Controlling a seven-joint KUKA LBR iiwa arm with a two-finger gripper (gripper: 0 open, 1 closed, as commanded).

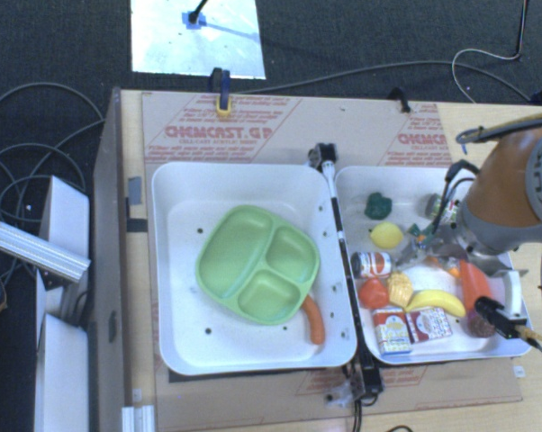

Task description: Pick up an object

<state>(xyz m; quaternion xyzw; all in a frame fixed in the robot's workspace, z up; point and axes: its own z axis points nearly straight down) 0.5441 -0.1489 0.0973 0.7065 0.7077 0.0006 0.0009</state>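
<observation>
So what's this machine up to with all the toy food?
A robot arm reaches over the right bin, which holds toy food: a banana, a lemon, a small can and more. It is there to pick something up. The left bin holds a green divided plate and a toy sausage.

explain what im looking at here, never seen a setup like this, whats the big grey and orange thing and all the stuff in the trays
That is a robot arm, reaching in from the right. One fixed camera above the bench looks down at a slant. Two shallow white bins sit side by side. The left bin holds a green divided plate and a toy hot dog. The right bin holds toy food: a lemon, a banana, a can and small boxes. Its end effector is down among them; I cannot tell whether it holds anything.
</observation>
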